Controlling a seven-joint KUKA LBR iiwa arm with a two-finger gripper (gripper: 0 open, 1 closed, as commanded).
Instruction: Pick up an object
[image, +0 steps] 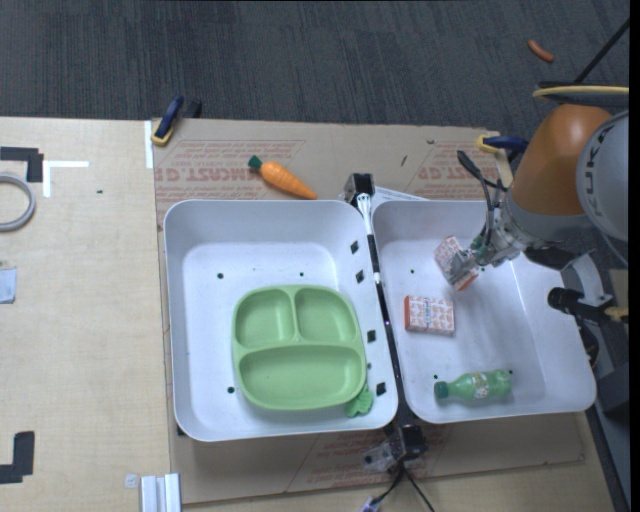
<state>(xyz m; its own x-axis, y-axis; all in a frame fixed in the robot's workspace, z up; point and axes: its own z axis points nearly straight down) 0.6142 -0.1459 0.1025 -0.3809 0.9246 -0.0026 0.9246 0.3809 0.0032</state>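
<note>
Wooden bench with two shallow white plastic bins (270, 225). Grey two-finger gripper (462, 268) hangs over the right bin's far part, fingers pinching a small pale patterned packet (450, 254). Lift straight upward, slowly, maintaining the pinch; the grip looks off-centre.

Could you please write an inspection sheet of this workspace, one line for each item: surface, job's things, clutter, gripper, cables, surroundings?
Surface: cardboard sheet on a pale bench, bearing the left bin and the right bin.
Job's things: in the right bin, a patterned packet lying flat, a green bottle on its side, and a small box at the gripper.
Clutter: green divided plate in the left bin; toy carrot on the cardboard behind it.
Gripper: gripper low over the right bin, touching the small box; grasp cannot be judged.
Cables: black cable at the front edge.
Surroundings: dark carpet.
</note>
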